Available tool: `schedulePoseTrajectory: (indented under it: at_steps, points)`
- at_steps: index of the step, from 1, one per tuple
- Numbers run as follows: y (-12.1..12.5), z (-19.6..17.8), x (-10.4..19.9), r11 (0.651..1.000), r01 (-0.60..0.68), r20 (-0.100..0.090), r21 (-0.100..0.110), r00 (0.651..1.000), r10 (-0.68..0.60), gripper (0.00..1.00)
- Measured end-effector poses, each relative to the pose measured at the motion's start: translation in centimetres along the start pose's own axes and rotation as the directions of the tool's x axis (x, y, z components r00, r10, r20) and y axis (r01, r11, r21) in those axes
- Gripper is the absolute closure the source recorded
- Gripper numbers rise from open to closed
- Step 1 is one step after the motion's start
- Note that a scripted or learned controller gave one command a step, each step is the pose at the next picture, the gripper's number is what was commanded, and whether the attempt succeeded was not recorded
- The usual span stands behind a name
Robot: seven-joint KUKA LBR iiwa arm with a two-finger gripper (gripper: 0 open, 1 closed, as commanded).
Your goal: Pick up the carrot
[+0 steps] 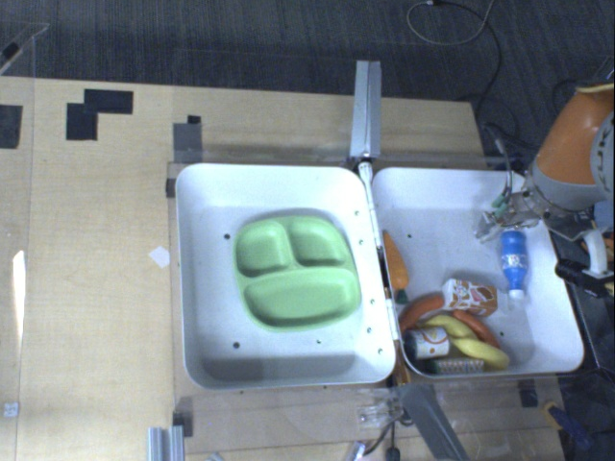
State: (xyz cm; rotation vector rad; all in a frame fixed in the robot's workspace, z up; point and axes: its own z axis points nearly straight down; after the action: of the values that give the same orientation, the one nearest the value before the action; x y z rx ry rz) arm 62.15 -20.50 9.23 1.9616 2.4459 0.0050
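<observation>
You had the carrot (394,265) lying lengthwise in the right bin (442,195), pressed against the divider wall next to the left bin (207,257). The gripper (504,217) sat near the far right side of that bin, just above the blue-labelled bottle (514,260) and well apart from the carrot. Whether the gripping parts were spread or closed, you could not have told from this view; nothing showed between them.

The main risk, as I judged it, was the wall. With the carrot tight to the divider, one side of a descending grasp would have had little room and could have struck the rim or ridden up on it, pushing the carrot away instead of closing round it. A second risk was the pile at the near end: a reddish sausage-like piece (423,307) lay just beside the carrot's lower tip, so a grasp placed too low might have caught that instead. The similar orange-red colours could also have misled a program choosing its target.

Counted, you had two bins, one carrot, one bottle, one green divided plate (296,269) in the left bin, one banana (471,344), one small printed packet (469,296), one dark can (428,344), and that one sausage-like piece.
</observation>
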Motion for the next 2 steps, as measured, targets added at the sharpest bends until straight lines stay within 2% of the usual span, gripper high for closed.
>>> schedulePoseTrajectory:
  at_steps: [1,2]
  points:
    - [4.9,-6.7,3.6,0.999,0.038,0.001,-0.002,0.999,-0.038,1.0]
    - [6.8,-11.5,7.7,1.0,0.025,0.0,-0.002,1.0,-0.025,1.0]
